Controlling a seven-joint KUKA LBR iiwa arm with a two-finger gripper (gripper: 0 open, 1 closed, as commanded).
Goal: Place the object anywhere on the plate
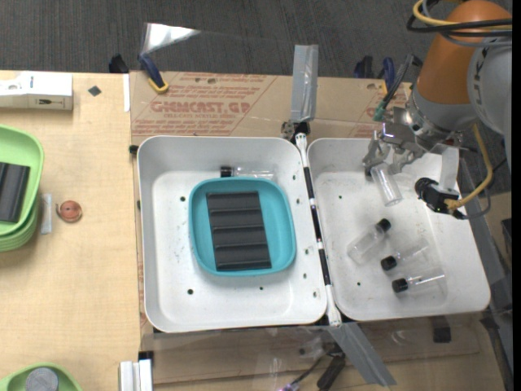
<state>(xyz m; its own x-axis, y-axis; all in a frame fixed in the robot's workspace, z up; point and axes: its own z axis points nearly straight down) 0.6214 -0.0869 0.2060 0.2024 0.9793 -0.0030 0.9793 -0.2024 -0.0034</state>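
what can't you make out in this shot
- Gripper, camera view: a clear vial sits at its tip, but the tip is too small to show whether the vial is gripped.
- Vial behind the teal plate, left bin: its clear body is hard to trace against the white bin.
- Green tray: cut off by the left edge.

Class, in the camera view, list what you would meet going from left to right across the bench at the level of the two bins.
Green tray → small brown disc → left white bin → teal plate with a black ridged insert → right white bin → clear vials.
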